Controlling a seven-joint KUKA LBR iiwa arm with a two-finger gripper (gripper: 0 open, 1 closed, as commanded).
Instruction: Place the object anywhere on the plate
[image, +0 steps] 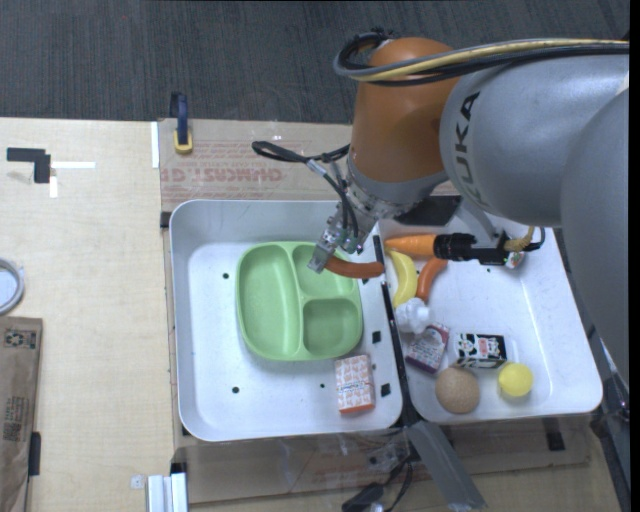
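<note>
My gripper (330, 250) hangs over the right rim of the green plate (290, 300); whether it is wide or narrow, I cannot tell. An orange sausage-like object (352, 268) lies just beside it at the rim. I judge it light, smooth and slippery, best pinched across mid-length.

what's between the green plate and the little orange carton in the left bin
Nothing in the camera view: only a short stretch of bare white bin floor separates the green plate from the orange carton, which lies just off the plate's lower right corner.
</note>
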